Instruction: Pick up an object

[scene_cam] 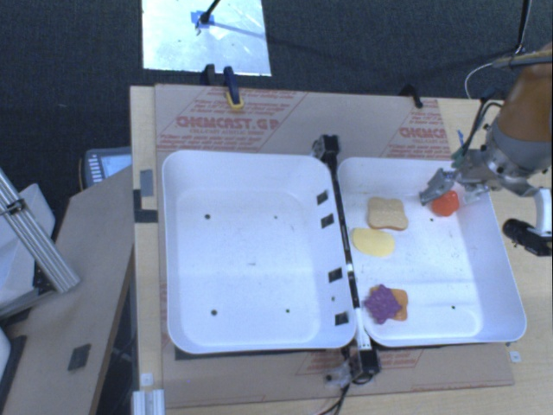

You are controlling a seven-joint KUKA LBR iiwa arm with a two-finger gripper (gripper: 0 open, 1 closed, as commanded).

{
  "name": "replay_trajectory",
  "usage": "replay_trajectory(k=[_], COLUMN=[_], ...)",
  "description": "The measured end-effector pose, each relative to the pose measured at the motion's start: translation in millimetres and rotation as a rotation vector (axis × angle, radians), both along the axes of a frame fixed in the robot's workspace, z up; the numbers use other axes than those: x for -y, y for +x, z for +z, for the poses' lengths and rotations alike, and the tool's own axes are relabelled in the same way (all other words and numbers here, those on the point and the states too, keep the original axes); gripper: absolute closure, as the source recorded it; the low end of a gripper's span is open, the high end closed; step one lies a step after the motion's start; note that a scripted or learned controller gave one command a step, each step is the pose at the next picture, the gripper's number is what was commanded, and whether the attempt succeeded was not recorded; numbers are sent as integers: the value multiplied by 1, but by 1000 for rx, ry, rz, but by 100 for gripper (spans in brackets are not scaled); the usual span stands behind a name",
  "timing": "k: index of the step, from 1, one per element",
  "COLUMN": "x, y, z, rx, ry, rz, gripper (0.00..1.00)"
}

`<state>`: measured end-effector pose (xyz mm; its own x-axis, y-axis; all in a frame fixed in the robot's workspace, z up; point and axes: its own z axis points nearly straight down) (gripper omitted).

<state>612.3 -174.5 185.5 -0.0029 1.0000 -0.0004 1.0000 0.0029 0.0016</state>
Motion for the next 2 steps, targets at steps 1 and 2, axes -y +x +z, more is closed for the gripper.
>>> replay_trajectory(k=[1, 2], x=[0, -88], y=[1, -14], z=[11, 108], rx=[4, 7], ry=[-1, 2], rz=[3, 8], gripper=[100, 100])
